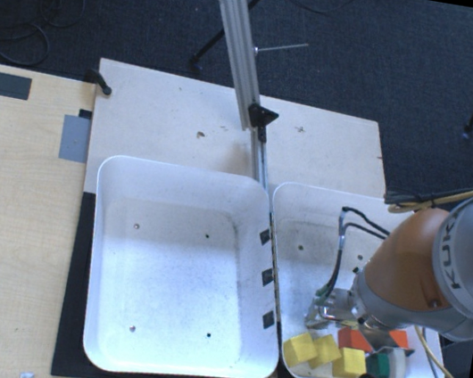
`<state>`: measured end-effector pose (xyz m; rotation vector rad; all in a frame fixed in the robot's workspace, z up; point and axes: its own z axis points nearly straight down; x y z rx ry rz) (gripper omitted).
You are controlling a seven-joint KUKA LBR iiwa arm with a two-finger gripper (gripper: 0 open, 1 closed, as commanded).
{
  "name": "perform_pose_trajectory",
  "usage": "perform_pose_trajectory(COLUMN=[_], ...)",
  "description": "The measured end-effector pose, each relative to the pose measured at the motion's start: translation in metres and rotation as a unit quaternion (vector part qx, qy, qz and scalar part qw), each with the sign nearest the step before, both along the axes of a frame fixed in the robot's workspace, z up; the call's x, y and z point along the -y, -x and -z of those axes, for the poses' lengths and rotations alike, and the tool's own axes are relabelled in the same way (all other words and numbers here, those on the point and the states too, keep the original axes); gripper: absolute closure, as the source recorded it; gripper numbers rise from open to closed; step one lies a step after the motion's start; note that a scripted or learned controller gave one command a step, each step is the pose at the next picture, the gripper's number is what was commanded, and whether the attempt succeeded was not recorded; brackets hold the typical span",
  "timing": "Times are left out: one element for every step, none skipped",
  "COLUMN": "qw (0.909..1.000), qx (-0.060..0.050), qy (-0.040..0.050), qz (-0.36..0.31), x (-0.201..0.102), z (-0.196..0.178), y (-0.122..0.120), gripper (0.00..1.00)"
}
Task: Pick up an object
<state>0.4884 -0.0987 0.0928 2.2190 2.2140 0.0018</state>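
Several small blocks lie at the near end of the right bin (301,231): a yellow block (302,348), a second yellow block (350,363), an orange block (355,339) and a green piece (380,364). My gripper (330,311) is lowered into this bin just above the yellow and orange blocks, under the arm's orange band. Its fingers are mostly covered by the wrist. No block shows clearly between them.
The left bin (115,208) stands beside the right one, with a divider carrying black clips (267,275) between them. A slanted aluminium bar (241,58) rises behind the bins. Black cables (353,222) loop off the wrist.
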Motion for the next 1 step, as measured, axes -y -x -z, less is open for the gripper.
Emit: perform_pose_trajectory(qw=[1.0000], qx=[0.000], qy=[-0.0025], qz=[-0.003], x=[-0.0337], z=[-0.1019], y=[-0.0141], gripper=[1.00])
